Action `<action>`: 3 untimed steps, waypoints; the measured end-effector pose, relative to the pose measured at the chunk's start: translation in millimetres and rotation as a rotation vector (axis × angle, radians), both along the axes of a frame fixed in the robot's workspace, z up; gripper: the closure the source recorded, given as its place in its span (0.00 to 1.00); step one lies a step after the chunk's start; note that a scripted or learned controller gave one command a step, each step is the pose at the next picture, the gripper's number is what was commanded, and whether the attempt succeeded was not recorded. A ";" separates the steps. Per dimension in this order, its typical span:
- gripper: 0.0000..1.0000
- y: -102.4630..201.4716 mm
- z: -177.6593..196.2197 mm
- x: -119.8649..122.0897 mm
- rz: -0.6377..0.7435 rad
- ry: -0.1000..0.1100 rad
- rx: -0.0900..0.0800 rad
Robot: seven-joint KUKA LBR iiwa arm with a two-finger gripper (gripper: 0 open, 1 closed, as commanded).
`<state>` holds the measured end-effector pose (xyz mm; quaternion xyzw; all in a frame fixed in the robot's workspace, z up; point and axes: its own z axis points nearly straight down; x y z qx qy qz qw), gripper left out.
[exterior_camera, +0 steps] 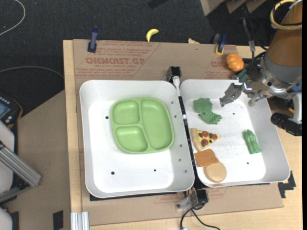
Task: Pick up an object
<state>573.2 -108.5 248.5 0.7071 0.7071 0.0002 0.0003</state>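
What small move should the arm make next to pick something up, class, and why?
Probably shift the hand a little left and down toward the green leafy piece. The hand hangs over the right bin's upper part with nothing between its fingers, and that piece looks like the nearest item. The pizza slice and green pod lie farther off.

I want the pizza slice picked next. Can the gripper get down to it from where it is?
Probably yes. The gripper hangs over the right bin's upper part, and the pizza slice lies flat below it in the view, apart from the green leafy piece and the bread slice.
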 end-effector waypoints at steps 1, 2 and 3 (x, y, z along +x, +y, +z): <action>0.00 6.5 -168.2 -96.7 -0.005 0.005 0.004; 0.00 -85.6 -36.7 -92.5 -0.008 -0.014 -0.011; 0.00 -57.3 -169.7 -94.3 0.000 0.005 0.002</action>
